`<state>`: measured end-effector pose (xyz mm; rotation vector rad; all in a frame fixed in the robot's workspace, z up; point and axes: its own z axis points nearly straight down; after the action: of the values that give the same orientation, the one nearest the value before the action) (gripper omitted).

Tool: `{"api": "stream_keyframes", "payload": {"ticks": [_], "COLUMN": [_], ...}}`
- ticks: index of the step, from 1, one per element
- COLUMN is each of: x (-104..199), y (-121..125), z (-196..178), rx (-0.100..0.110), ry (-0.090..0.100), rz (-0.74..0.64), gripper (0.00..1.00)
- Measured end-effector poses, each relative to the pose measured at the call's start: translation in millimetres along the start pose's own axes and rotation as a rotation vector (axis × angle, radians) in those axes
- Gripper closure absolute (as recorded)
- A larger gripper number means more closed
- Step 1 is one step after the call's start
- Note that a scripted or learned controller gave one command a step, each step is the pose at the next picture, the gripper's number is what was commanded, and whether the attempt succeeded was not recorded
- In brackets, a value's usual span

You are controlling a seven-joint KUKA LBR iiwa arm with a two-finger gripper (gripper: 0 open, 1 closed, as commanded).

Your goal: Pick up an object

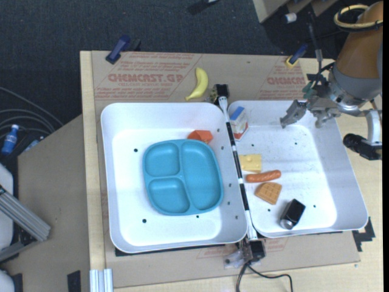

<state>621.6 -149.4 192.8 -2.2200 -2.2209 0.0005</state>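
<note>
The arm (360, 47) is seen entering from the upper right of the frame, its orange band set high near the right edge with the grey wrist section below it. The wrist is angled down and toward the left. The gripper (307, 113) is held in the right half of the frame, slightly above mid-height. Its two fingers (292, 114) are spread apart, one pointed toward the lower left and the other placed nearer the wrist, and nothing is seen between them.
</note>
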Motion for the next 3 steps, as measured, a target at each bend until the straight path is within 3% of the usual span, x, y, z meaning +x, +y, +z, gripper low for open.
{"api": "stream_keyframes", "payload": {"ticks": [1,2,3], "x": [47,47,47], "y": [21,22,22], "z": [109,98,98], "rx": [0.000,-0.003,-0.002], "ry": [0.000,0.000,0.000], "rz": [0.000,-0.001,-0.001], "gripper": [0.00,1.00,0.00]}}
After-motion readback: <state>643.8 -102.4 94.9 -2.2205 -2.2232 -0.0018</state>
